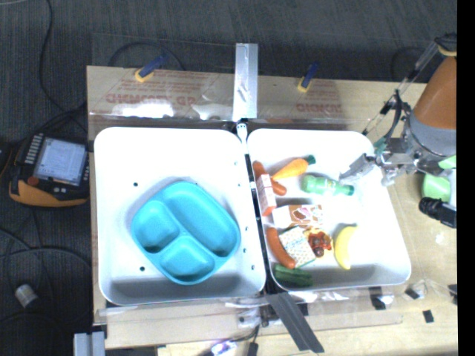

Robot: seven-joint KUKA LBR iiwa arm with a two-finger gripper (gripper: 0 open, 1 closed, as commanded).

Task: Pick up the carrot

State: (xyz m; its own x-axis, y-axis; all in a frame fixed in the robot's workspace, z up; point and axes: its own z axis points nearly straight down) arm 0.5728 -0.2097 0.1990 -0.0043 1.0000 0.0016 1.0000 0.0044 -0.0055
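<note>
The carrot [291, 167] lies untouched near the far wall of the right bin [397, 252], orange body slanting up toward its green top. The claw [358, 167] hangs off to the carrot's right, close to the bin's right wall, and how it stands, spread or clenched, I cannot tell from here; nothing shows in its grip. To my eye this is the approach step, with the pick itself not begun.

The next move calls for sliding leftward over the green bottle [326, 185], which lies just beside the carrot on its near side, then dropping straight onto the orange body. A sausage [268, 178] lies just left of the carrot's thick end, close to the divider between the bins, and small cartons [297, 215] crowd the middle, with a banana [344, 246] nearer the front.

Room is tight on the bottle side; the more open floor is beyond the carrot, between it and the far wall. The left bin [111, 199] carries a blue divided tray [185, 230], well apart from all this.
</note>
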